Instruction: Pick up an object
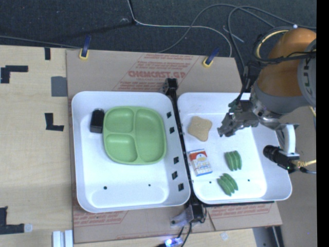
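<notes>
Two shallow white bins are seen side by side on a sheet of cardboard (154, 68) laid over the bench. In the left bin (82, 153) a green divided plate (135, 135) is set near the middle, with a small black block (96, 121) just beside its left edge. In the right bin (257, 187) four things are spread out: a tan slice of bread (199, 128) near the upper left, a small red and white packet (200, 162) below it, and two green pea pods, one (233, 160) in the middle and the other (226, 183) nearer the front edge. The gripper (227, 128) is held over the upper part of the right bin, to the right of the bread and above the pods, apart from all of them. Whether it is spread or pressed together cannot be told from this angle; nothing is seen pinched in it.
</notes>
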